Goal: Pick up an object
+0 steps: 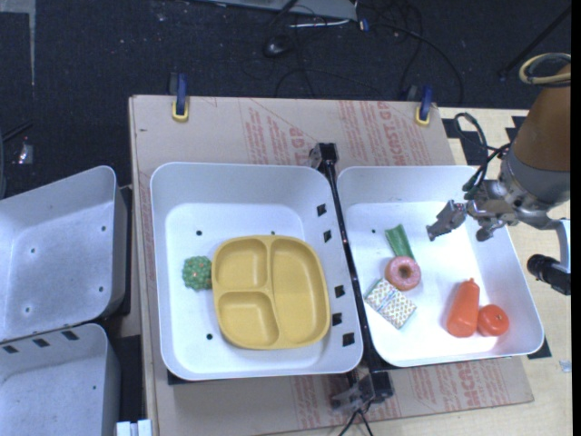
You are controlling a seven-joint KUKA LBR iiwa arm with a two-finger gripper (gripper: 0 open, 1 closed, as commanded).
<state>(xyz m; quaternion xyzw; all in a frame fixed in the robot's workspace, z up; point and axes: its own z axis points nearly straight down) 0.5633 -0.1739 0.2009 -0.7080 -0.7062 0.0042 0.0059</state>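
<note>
Hand (465, 221) hovering over the right bin (517, 271), fingers spread, pinching nothing; below it in that bin a green stick (398, 242), pink doughnut (403, 272) touching a patterned packet (391, 304), orange bottle (462, 309) just beside a small orange ball (494, 321); in the left bin (182, 243), yellow divided plate (270, 291) with green broccoli (197, 272) at its left edge.

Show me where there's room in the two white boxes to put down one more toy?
Left bin: bare floor behind the yellow tray, up to the far wall. Right bin: bare floor at the back left, behind the green piece. It is crowded near the front, around the donut, patterned block, orange bottle and tomato.
</note>
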